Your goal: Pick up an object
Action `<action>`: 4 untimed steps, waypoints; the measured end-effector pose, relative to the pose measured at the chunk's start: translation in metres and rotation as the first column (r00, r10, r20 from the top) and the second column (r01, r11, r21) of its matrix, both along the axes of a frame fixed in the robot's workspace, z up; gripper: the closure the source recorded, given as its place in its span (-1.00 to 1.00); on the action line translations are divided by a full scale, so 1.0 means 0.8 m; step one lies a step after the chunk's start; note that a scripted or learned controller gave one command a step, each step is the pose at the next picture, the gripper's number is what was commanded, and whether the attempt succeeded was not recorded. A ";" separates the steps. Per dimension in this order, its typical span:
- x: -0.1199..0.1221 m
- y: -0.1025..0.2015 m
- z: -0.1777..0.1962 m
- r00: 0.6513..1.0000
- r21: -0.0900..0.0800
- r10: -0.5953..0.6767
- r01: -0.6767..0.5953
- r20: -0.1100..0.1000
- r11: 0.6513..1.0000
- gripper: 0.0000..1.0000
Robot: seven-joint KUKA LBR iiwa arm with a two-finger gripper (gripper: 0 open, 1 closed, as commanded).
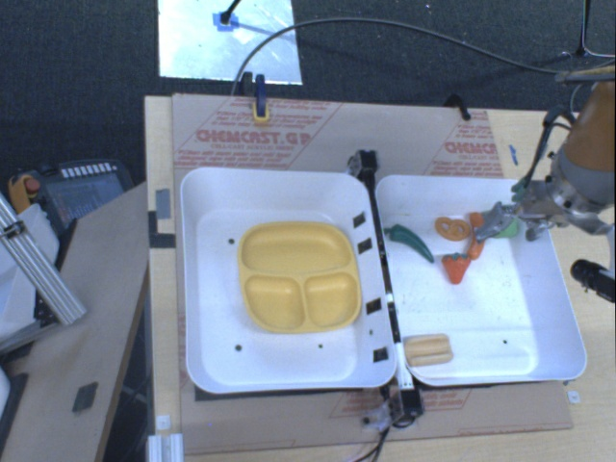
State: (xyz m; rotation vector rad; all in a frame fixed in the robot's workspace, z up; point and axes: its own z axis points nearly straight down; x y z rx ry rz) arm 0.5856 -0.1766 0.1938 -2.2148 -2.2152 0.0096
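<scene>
My gripper (493, 223) reaches in from the right over the far right part of the right bin (539, 335). It hangs just above or against the top of an orange carrot (458, 266) with a green bit (508, 227) beside it. An orange ring-shaped piece (449, 227) lies just left of the gripper. A dark green pepper (410, 242) lies further left near the bin's divider. A tan bun (427, 349) rests in the near left corner of that bin. Nothing shows clearly held.
The left bin (207, 258) holds a yellow three-compartment plate (296, 275). The arm's wrist (587, 176) stands over the right bin's far right rim. A black part (595, 279) juts in at the right edge. Cables cross the floor behind the bench.
</scene>
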 end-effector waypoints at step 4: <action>-0.016 0.003 -0.137 1.000 -0.002 0.001 -0.001 0.010 1.000 -1.00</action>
